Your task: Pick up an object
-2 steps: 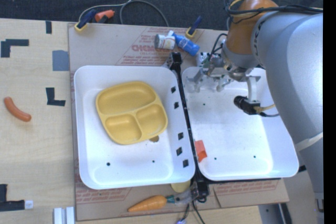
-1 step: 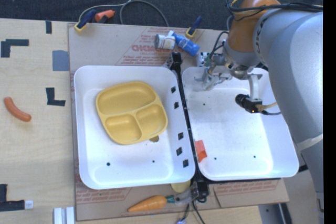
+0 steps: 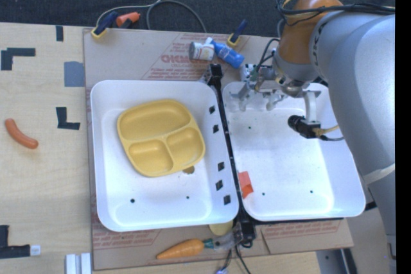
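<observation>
Bench, two white bins (image 3: 103, 138); yellow divided plate (image 3: 160, 137) in left bin; tool (image 3: 257, 96) over right, state unclear

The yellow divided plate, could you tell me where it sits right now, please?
The yellow divided plate lies flat in the left bin, toward its upper half, close to the divider between the two bins.

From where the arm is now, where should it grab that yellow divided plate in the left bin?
Probably the yellow divided plate at its raised outer rim, on the edge nearest the right bin, coming straight down. It lies flat with compartments up, so only the thin rim gives two fingers something to pinch. The gripper is over the right bin.
</observation>
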Robot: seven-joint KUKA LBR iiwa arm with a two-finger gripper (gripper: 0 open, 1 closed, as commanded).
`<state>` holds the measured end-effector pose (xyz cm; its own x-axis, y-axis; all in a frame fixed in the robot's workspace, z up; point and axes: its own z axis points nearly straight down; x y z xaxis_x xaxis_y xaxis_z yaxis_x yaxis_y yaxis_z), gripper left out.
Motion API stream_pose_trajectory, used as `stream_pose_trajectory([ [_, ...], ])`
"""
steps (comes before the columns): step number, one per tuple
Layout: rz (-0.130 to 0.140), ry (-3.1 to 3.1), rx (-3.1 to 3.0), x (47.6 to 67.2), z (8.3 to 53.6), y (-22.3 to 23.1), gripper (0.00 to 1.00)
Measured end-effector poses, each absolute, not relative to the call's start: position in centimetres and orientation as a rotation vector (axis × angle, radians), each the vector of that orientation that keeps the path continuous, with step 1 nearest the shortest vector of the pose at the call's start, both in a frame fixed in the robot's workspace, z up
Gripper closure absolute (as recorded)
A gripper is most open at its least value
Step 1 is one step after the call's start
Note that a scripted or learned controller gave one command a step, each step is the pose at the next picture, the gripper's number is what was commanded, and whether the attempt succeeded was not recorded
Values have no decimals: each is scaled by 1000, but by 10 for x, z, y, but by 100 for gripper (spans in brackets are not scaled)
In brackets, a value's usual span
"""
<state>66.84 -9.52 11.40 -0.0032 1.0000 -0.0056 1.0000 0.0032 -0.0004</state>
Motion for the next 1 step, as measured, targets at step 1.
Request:
stream_pose_trajectory([
  [1, 8, 2233, 2211, 603, 189, 5, 0],
])
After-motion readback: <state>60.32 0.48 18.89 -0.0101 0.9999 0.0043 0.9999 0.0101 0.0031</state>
